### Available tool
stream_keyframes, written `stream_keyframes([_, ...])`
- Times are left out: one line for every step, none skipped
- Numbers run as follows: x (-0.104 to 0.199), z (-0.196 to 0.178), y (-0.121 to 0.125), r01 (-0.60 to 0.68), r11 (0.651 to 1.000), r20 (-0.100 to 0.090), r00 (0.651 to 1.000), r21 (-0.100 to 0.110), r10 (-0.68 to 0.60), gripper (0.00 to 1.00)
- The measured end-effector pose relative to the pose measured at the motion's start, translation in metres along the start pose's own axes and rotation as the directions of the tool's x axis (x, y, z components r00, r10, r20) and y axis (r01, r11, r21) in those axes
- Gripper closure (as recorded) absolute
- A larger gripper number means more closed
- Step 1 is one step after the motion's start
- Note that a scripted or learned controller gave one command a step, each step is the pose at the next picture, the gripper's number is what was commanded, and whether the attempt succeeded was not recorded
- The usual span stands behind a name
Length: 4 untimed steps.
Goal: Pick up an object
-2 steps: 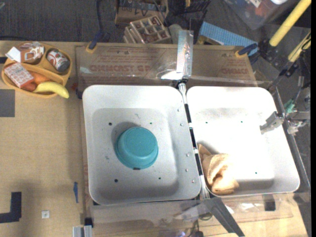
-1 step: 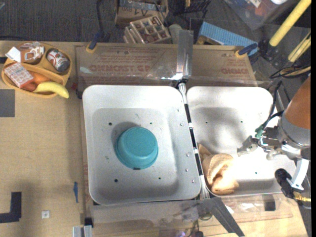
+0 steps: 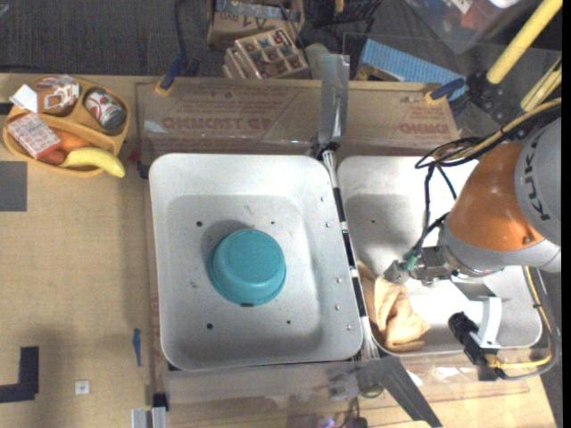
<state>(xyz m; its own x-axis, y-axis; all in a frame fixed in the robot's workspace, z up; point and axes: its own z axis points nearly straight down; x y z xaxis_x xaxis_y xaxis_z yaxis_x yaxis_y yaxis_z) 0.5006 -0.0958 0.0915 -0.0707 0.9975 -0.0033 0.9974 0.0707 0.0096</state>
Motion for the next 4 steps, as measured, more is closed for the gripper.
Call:
stream_keyframes([-0.011,0.000,-0.016,0.159,0.987,-0.001,0.987,-0.008,-0.159,0.00])
stream_keyframes([-0.010,-0.017,0.055,0.199,0.980,-0.004,0.980,0.006,-0.199,0.00])
stream_keyframes([-0.031,0.005,0.101,0.015,1.000,-0.001,1.000,0.005,-0.015,0.00])
stream_keyframes([-0.031,0.005,0.101,0.015,1.000,-0.001,1.000,0.005,-0.015,0.00])
